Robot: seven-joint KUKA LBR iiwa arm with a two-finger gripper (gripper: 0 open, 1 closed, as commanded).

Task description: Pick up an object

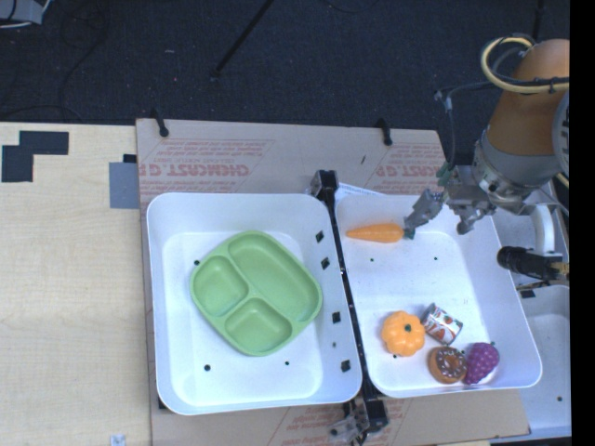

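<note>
The worktop [65, 295] is light wood on the left, and a brown cardboard sheet [279, 161] lies on it under two white bins. The left bin [177, 221] holds a green plate [256, 291] with three parts, lying flat in the middle of the bin. The right bin [483, 286] sits just beside the left one, with a black strip between them. The grey arm [521, 147] with its orange band comes in from three o'clock and ends over the far edge of the right bin, at about one o'clock in that bin. Its tool [437, 214] hangs there, and its two dark fingers look spread apart, with one finger tip [414, 221] touching or just beside the thick end of the orange carrot [376, 234]. The carrot lies flat at about eleven o'clock in the right bin, pointing toward nine o'clock, and it is not between the fingers. Down at about five o'clock in the same bin sit four small toys close together: an orange pumpkin [403, 333], a purple bunch of grapes [482, 361] by the bin wall, a small tipped can [442, 324] next to the pumpkin, and a brown donut [447, 365] touching the grapes.
</note>
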